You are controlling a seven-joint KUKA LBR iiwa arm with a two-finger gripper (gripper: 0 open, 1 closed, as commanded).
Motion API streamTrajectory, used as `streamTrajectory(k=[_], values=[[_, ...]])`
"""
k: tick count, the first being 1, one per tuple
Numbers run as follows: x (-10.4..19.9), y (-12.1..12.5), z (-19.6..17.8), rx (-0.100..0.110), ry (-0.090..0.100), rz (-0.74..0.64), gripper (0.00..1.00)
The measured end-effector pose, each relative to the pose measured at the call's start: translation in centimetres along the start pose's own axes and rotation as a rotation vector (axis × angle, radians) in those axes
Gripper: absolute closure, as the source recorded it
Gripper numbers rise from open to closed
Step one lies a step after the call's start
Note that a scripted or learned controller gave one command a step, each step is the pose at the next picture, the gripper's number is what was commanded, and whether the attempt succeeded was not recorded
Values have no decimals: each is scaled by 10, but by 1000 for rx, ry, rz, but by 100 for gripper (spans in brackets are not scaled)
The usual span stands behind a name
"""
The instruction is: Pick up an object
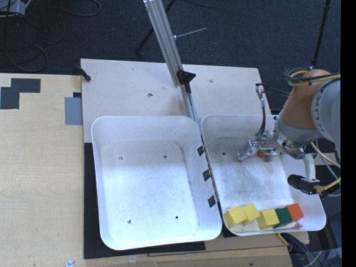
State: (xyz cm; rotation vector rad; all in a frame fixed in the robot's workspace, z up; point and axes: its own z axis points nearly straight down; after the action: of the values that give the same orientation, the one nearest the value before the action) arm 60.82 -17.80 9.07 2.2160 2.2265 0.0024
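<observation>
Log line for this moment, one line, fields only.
gripper: over right bin, upper half, nothing held | blocks: yellow, green, orange along near edge | left bin

Two shallow white plastic bins [147,128]; three yellow blocks [236,214], one green block [283,215], one orange-red block [295,210].

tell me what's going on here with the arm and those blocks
A grey arm reaches in from the right over the right bin, its gripper low near the bin's middle with nothing visibly held. The blocks sit untouched along the bin's near edge: two yellow blocks, another yellow block, a green block and an orange block. The left bin lies alongside.
</observation>
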Motion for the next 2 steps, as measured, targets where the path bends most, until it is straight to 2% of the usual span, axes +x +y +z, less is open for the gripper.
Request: streamTrajectory(k=[1,2], values=[[7,42,1,30,2,10,0],[-4,37,-101,-6,-3,4,0]])
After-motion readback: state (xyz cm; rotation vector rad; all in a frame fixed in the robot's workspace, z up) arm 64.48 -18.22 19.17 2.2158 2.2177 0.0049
